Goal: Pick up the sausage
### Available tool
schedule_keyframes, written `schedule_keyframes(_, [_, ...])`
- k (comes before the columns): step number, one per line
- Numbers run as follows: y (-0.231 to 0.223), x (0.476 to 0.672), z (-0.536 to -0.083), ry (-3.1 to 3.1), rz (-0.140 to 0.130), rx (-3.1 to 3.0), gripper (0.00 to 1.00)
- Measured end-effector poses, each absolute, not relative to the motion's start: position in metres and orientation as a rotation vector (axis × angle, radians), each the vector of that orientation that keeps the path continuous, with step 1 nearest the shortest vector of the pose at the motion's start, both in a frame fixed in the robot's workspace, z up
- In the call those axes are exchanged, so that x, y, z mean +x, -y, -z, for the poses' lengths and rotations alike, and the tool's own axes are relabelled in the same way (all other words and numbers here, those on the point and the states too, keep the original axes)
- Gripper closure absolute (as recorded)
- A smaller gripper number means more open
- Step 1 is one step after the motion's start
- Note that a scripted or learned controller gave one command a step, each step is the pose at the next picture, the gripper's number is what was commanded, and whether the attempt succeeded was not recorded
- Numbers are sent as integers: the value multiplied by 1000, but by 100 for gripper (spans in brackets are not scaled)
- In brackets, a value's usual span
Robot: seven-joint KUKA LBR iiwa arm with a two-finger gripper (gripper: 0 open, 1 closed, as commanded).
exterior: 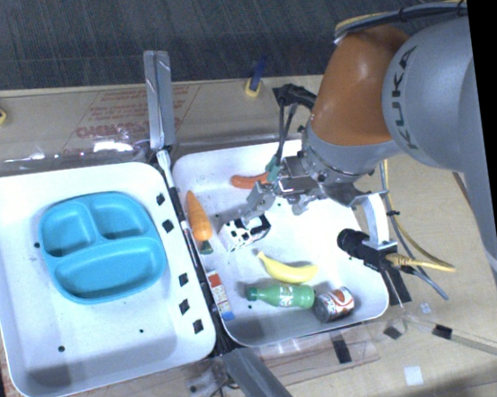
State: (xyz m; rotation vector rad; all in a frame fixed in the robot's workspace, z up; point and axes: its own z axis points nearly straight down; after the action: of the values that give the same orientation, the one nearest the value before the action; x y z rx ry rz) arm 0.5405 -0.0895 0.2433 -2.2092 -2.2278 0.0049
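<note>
Clearly the sausage [248, 181] is lying in the right bin [363, 310], near its far wall, well apart from the banana [289, 270], the green bottle [282, 296] and the can [335, 303] along the near side. It is showing as a short reddish-orange link, its long axis running roughly left to right across the view, tilted only slightly; its right end is disappearing under the arm's wrist hardware, so which end is which cannot be made out. Judging by its look, it is probably a light toy piece, smooth-skinned and a little slippery, likely firm enough to bear a pinch. The safest hold is appearing to be across the middle, jaws closing over the short width, at right angles to the long axis. The gripper [245, 228] is hanging nearer the bin's middle, beside the carrot [197, 218], with a small black-and-white object [242, 232] just at its tip. Whether it is holding anything cannot be told from here.
</note>
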Motion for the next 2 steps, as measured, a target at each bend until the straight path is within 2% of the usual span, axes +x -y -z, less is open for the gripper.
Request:
schedule_keyframes(1, [106, 639, -257, 2120, -5, -2316, 0])
schedule_keyframes(2, [141, 640, -199, 2095, -6, -2338, 0])
